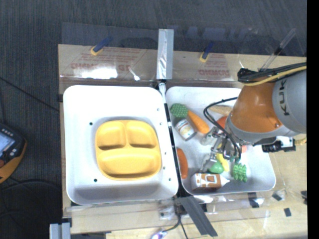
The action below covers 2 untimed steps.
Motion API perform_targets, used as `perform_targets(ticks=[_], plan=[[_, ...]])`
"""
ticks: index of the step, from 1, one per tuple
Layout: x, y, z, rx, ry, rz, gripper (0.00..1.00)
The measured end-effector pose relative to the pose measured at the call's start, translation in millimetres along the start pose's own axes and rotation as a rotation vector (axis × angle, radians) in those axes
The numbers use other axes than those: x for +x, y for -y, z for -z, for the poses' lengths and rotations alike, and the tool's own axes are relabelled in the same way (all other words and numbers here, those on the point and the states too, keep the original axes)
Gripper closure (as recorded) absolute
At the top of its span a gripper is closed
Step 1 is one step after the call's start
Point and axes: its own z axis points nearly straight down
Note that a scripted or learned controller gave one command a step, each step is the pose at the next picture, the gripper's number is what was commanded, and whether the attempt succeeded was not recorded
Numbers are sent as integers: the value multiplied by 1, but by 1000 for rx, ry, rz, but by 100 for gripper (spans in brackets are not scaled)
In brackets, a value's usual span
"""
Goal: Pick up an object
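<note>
I have the gripper (pixel 218 156) low inside the right bin (pixel 264 180), over the clutter near its front. I judge this the reach-in step, nothing lifted yet. Whether the fingers are apart or together I cannot tell (the wrist hides them). Just beside them lie a green toy (pixel 239 172) and a small brown bottle (pixel 208 181); a carrot (pixel 198 122) lies further back. Next I'd want a clean close on one item, then a straight lift.
</note>
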Motion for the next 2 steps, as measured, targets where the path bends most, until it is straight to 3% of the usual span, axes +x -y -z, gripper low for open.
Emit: perform_targets(ticks=[1, 2], plan=[[-46, -39, -1, 1, 1, -142, 0], [-87, 1, 18, 5, -8, -103, 0]])
